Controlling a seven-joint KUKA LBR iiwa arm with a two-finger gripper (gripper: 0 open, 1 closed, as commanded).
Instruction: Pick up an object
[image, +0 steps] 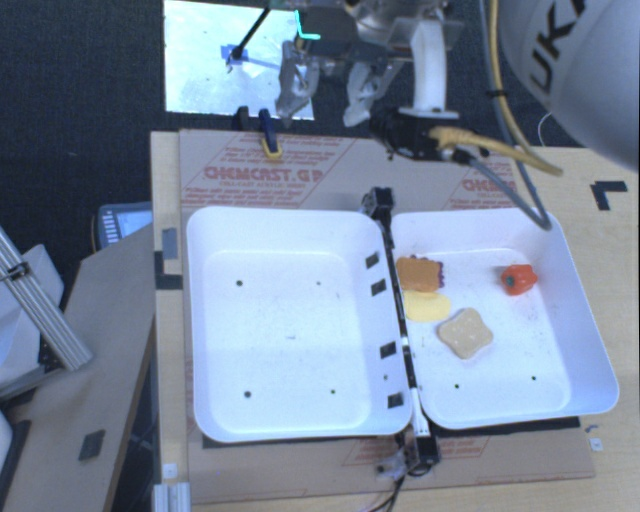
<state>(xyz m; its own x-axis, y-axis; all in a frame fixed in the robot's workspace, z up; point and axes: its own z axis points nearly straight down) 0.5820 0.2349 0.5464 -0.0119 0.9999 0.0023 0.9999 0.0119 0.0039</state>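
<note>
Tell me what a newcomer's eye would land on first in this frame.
Probably the two white bins side by side on the bench, with all the small items clustered in the right one: an orange-red piece near its far right, a waffle-like brown piece, a pale yellow slice and a tan toast-shaped piece near the divider. The gripper hangs high beyond the bins' far edge, holding nothing.

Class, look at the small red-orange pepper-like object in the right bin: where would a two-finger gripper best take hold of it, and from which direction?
Grip the small red-orange pepper-like object across its rounded body, coming straight down from above. It lies alone on the floor of the right white bin, apart from the other pieces, so there looks to be room for fingers on both sides. Its darker stem end seems too small to pinch.
</note>
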